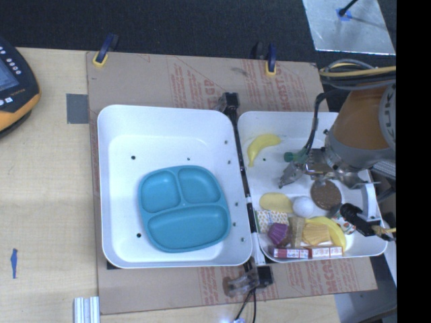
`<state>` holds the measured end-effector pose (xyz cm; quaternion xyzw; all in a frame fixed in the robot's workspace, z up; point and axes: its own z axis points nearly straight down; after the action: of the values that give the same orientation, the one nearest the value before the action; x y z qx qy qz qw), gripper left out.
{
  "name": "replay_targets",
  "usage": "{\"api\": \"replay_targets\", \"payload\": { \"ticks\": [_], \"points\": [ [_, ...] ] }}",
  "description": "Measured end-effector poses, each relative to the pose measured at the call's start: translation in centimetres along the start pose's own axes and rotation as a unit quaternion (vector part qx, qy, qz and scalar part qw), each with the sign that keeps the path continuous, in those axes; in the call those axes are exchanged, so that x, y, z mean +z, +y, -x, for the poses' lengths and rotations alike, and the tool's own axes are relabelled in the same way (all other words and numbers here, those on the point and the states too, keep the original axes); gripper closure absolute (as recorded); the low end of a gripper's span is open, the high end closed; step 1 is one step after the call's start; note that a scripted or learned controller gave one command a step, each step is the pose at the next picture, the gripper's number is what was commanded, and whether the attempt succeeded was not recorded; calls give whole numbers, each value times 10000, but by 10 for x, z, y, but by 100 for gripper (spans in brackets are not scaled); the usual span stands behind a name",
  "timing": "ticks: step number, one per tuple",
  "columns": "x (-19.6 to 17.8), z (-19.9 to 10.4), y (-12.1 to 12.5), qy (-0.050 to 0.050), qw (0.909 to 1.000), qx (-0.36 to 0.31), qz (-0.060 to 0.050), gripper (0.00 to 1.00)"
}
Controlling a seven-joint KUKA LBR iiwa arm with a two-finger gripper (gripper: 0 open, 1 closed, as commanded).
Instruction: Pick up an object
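I see the two-finger metal gripper [294,175] hovering with fingers spread and nothing between them in the right-hand white bin [296,121], near the curved yellow plastic banana [261,145] (likely light, stiff, slippery), which I'd pinch across its middle.

Both white bins, the left bin [114,180] and the right bin [269,123], look like smooth moulded plastic with a soft sheen. The blue divided plate [184,208] in the left bin is matt plastic, evenly coloured. Under the bins lies a sheet of brown cardboard [175,79], dull and printed with faint red lettering, on a pale wood-grain bench [40,200]. The arm [360,123] has a smooth orange band with a mild gloss, and the gripper [296,173] shows grey bare metal. The banana [261,145] near the right bin's far edge looks like glossy yellow plastic.
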<state>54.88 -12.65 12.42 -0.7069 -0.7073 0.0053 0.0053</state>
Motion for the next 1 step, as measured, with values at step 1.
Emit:
{"api": "replay_targets", "payload": {
  "ticks": [1],
  "points": [
    [33, -13, 82, -3, 10000, -33, 85, 0]
  ]
}}
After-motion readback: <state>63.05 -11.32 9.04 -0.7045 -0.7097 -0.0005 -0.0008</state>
